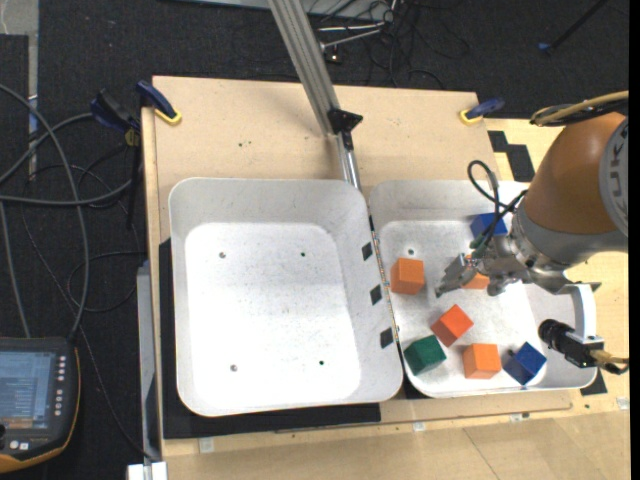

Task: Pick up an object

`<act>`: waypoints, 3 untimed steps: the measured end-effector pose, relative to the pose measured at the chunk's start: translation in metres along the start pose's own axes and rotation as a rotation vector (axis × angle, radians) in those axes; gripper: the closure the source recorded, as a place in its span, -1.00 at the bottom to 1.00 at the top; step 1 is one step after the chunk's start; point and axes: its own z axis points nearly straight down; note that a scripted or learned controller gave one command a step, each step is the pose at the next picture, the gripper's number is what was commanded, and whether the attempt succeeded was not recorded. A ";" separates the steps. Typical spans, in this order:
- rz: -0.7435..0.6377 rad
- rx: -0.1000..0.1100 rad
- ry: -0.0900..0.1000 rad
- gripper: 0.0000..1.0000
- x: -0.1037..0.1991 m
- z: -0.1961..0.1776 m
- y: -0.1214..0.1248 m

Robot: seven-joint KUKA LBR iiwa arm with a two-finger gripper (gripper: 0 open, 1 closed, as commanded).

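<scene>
My gripper [469, 282] is low over the middle of the right bin [400, 236], and its fingers stand open. A small orange block [479, 281] shows partly between them, mostly hidden by the gripper body. To the left lies an orange cube [407, 275], apart from the gripper. Nearer the front lie another orange cube [453, 324], a third orange cube [481, 360], a green cube [425, 353] and a blue cube [524, 363]. A blue object [488, 226] peeks out behind the wrist.
The left bin [190, 268] lies beside the right one, and they meet at a shared rim. A slanted metal pole [310, 68] comes down to the bins' back edge. Black cables [485, 183] hang from the wrist.
</scene>
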 end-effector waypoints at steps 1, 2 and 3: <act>0.000 -0.001 0.000 -1.00 0.002 0.047 0.007; 0.001 -0.004 -0.001 -1.00 0.002 0.077 0.007; 0.001 -0.007 -0.001 1.00 0.002 0.066 0.008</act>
